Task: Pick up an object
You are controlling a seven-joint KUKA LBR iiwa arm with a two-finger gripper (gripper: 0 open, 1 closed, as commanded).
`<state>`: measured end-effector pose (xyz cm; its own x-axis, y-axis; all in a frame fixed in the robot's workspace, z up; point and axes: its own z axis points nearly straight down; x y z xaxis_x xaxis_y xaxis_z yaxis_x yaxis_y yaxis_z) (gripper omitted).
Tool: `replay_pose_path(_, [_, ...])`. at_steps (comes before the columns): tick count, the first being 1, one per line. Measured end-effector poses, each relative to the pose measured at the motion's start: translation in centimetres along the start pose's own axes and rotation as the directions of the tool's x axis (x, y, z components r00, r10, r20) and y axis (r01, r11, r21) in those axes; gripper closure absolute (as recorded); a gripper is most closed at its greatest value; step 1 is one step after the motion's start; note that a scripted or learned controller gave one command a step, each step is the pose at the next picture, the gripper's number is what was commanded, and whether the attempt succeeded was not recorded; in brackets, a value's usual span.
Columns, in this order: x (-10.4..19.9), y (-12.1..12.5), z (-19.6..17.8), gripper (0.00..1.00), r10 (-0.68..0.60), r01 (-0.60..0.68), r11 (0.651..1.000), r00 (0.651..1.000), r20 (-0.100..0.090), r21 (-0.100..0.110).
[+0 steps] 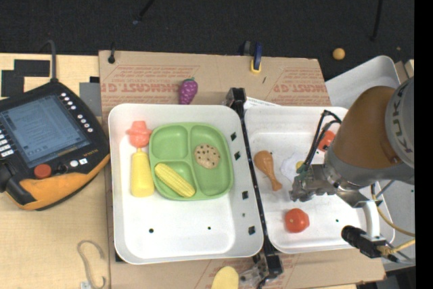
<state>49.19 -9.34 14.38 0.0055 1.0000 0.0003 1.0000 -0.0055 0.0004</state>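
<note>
My gripper (302, 191) hangs low over the right bin (284, 120), under the grey arm with the orange band. A red tomato (296, 220) lies just below it, near the bin's front. A brown chicken drumstick (268, 169) lies to the gripper's left. A small red-orange object (327, 139) peeks out behind the arm's cable. In the left bin (183, 240) rests a green divided plate (223, 179) holding a corn cob (174, 179) and a cookie (207, 156). A yellow bottle with a pink cap (140, 162) lies beside the plate.
A purple grape bunch (187, 90) sits on the cardboard behind the left bin. A yellow object (226, 277) lies at the front edge. A teach pendant (47, 139) rests at the left. A black divider (247, 166) runs between the bins.
</note>
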Motion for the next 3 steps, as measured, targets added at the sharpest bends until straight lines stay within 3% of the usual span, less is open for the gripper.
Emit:
replay_pose_path(1, [-0.2,-0.9,-5.6,1.00,-0.005,0.005,1.000,1.000,0.000,-0.001])
replay_pose_path(2, [-0.3,-0.8,-8.5,1.00,-0.005,0.005,1.000,1.000,0.000,-0.001])
replay_pose_path(3, [3.1,1.8,-8.1,1.00,-0.008,0.008,1.000,1.000,-0.001,0.002])
